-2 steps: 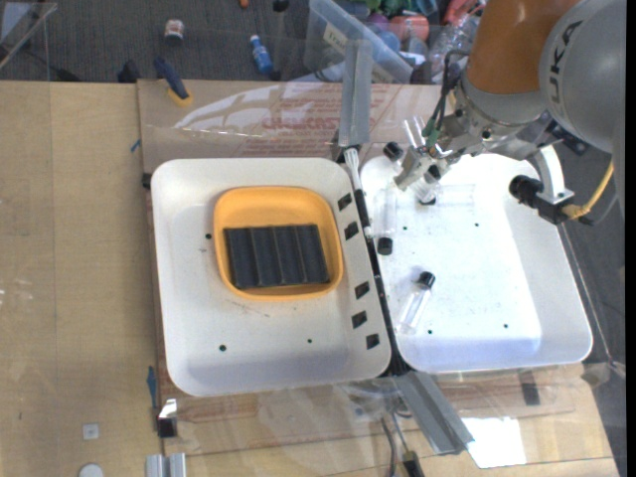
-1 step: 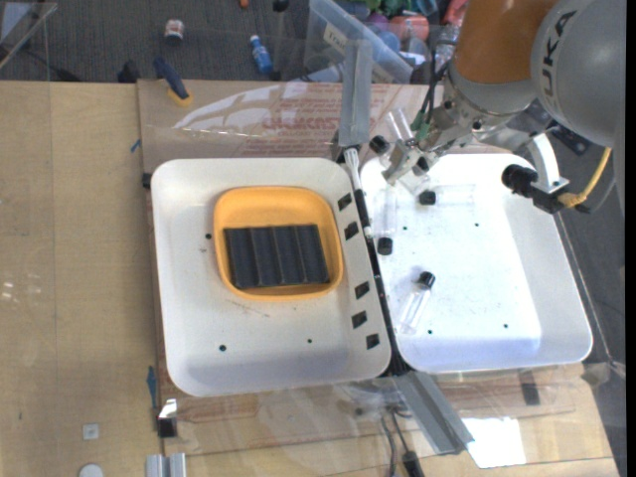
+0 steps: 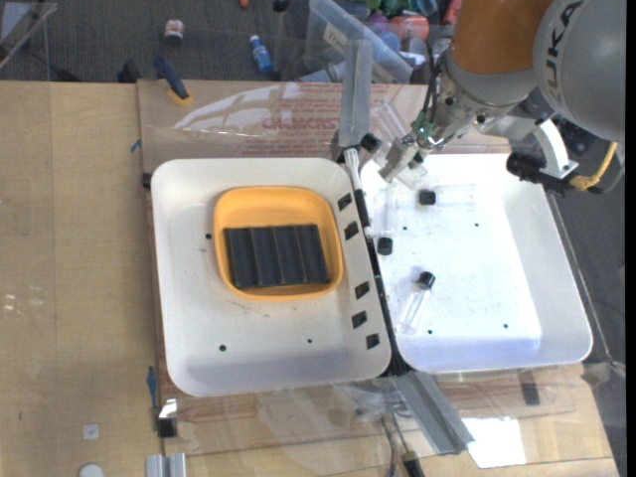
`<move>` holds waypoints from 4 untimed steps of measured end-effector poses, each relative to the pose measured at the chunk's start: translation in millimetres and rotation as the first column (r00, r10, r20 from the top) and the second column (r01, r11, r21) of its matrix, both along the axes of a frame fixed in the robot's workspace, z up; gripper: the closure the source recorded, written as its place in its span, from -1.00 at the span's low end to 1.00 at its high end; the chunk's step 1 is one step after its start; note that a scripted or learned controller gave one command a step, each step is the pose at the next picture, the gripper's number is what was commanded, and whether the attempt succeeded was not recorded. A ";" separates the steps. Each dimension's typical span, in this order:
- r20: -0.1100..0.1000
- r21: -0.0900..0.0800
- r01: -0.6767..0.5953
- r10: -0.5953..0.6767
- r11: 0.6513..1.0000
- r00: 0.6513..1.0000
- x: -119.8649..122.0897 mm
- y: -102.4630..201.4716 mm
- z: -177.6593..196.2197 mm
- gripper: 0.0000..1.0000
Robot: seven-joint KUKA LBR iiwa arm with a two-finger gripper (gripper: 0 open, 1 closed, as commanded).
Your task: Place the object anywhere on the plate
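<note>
A yellow plate [image 3: 237, 210] sits in the left bin [image 3: 189, 346]. A black ribbed rectangular object [image 3: 276, 256] lies flat in the plate's middle. My gripper [image 3: 403, 161] hangs over the far left corner of the right bin [image 3: 517, 306], close to the divider between the bins. It is well to the right of the plate and apart from it. I see nothing held at its tip.
Several small clear pieces with black ends lie in the right bin: one [image 3: 426, 198] just below the gripper, one [image 3: 385, 245] by the divider, one [image 3: 423, 282] nearer the front. A grey upright post [image 3: 354, 97] stands behind the divider. A tub of toys [image 3: 378, 8] sits beyond the bench.
</note>
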State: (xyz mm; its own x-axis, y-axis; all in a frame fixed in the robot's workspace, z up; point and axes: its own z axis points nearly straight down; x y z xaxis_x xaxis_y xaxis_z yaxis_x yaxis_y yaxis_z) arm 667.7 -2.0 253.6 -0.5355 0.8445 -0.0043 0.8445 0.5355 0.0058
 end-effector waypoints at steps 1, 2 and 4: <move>0.001 -0.001 -0.093 0.093 0.996 0.996 0.1 5.9 9.8 1.00; -0.005 0.001 -0.320 0.320 0.948 0.948 -4.9 -14.7 -67.6 1.00; 0.001 -0.002 -0.420 0.420 0.908 0.908 -7.0 1.7 8.0 1.00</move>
